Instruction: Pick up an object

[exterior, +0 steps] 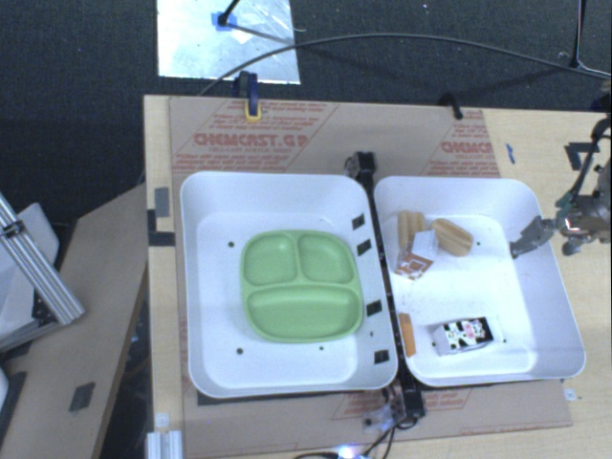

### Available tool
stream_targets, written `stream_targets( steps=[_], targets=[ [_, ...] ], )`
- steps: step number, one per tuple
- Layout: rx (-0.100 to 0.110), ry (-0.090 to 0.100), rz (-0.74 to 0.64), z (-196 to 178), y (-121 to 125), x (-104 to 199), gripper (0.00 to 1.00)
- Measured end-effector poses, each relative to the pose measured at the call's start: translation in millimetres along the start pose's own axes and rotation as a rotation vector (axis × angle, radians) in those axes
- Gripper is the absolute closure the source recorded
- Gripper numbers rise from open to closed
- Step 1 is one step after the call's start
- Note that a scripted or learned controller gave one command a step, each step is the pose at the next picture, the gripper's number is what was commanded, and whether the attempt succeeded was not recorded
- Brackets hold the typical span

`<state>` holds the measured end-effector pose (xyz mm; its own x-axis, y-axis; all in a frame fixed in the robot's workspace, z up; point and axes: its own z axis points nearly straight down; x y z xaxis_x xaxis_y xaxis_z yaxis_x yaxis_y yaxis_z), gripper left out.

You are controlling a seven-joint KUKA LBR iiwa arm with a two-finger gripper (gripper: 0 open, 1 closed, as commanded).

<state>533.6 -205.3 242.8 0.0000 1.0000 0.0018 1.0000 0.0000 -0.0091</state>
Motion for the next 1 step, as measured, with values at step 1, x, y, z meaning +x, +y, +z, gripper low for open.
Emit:
stream_targets(
  steps=[1],
  targets=[
    [-0.011, -0.003, -0.004, -6.0, 2.5, 0.6, 0.00]
  ],
)
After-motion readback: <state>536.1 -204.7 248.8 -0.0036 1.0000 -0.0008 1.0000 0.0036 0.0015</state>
